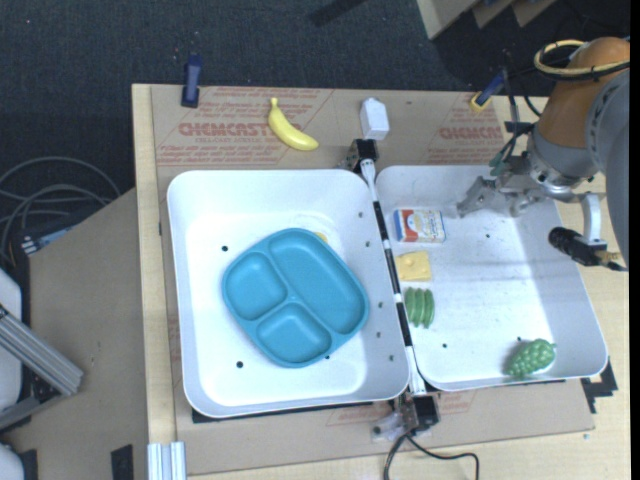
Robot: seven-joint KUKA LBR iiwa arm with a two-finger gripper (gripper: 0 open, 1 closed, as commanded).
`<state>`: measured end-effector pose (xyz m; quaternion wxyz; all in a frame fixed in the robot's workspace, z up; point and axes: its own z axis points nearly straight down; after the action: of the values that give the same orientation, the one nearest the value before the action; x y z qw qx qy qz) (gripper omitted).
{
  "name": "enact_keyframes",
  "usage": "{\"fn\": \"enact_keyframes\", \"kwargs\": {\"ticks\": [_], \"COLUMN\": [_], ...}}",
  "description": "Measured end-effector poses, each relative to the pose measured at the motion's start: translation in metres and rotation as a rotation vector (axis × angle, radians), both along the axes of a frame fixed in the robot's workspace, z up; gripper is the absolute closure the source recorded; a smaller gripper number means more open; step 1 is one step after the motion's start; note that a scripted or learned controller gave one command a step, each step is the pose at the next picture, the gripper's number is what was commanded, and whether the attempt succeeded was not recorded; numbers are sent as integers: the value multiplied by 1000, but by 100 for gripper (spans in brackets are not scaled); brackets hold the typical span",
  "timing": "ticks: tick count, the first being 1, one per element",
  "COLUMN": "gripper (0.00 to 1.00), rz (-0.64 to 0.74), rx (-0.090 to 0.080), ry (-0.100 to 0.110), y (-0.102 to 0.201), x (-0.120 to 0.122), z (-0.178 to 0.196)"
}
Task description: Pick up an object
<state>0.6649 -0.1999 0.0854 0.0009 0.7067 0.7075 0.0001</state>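
End effector (487, 194) hangs over the upper part of the right bin (560, 298); I cannot tell its state.

Right bin, along its left side: a small box (419, 226), a yellow block (414, 266) and green pods (420, 307). Green grapes (530, 357) sit in its lower right corner. A blue plate (292, 295) fills the left bin (200, 268). A banana (289, 128) lies on the tabletop (230, 128) at the top.
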Motion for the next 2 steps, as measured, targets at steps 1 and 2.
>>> {"fn": "enact_keyframes", "kwargs": {"ticks": [1,2], "gripper": [0,0], "rz": [0,1], "rx": [4,1], "ry": [3,-2], "y": [-23,17], "x": [-75,3], "z": [26,63]}}
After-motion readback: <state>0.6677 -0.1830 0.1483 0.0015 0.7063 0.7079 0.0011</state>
